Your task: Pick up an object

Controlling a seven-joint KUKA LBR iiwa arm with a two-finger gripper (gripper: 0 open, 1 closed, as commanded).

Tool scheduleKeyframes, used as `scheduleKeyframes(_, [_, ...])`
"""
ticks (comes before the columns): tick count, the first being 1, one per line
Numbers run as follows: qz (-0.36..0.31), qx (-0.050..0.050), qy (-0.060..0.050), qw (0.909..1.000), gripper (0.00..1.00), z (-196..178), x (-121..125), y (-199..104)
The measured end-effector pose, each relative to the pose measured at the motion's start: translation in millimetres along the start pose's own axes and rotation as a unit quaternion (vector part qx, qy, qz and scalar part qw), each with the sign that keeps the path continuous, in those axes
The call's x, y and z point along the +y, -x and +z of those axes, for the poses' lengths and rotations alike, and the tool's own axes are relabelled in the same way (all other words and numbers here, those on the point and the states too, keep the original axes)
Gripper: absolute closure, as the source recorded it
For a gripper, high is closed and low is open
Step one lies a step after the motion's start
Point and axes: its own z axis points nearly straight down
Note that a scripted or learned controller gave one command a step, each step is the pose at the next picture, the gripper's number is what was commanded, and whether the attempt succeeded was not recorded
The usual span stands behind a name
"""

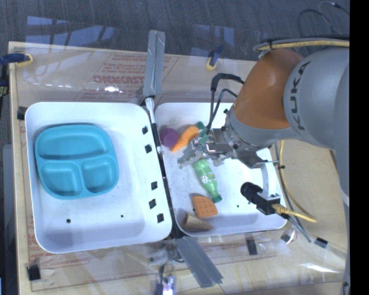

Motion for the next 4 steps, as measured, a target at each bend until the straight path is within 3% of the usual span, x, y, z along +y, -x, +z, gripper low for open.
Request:
scheduleKeyframes(1, [-0.059,0.0,0.001,0.9983,0.0,133,-5,47])
scheduleKeyframes(2, [-0.112,-0.003,0.004,0.9937,0.0,130,61,34])
scheduleKeyframes(3, [-0.041,0.001,0.001,0.9992,0.0,133,-36,59])
scheduleKeyframes(4, [-0.044,0.0,0.0,0.999,1.0,125,-35,60])
